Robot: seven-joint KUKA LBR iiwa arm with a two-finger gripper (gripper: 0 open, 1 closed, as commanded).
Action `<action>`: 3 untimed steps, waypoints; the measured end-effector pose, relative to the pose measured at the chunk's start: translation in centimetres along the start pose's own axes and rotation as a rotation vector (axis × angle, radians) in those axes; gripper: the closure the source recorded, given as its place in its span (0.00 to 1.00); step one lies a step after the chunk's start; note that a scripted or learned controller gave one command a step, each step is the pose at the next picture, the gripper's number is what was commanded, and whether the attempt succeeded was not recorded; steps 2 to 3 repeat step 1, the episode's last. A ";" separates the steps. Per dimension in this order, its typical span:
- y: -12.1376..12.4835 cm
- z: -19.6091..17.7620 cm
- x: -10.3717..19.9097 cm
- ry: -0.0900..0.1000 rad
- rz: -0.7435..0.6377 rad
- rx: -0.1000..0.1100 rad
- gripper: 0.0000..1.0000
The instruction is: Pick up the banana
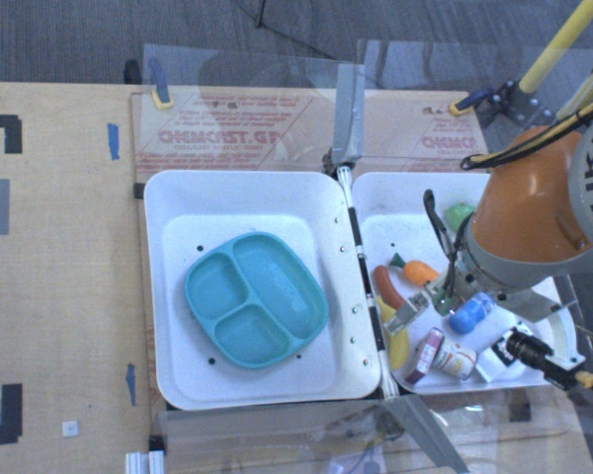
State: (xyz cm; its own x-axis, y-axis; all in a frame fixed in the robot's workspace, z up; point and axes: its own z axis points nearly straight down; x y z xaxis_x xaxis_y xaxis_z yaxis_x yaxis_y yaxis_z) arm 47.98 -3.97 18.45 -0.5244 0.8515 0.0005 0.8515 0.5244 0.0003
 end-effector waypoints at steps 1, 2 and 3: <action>-4.6 9.6 -7.8 -0.008 -0.012 -0.007 0.00; -4.6 9.6 -7.8 -0.008 -0.012 -0.007 0.00; -4.6 9.6 -7.8 -0.008 -0.012 -0.007 0.00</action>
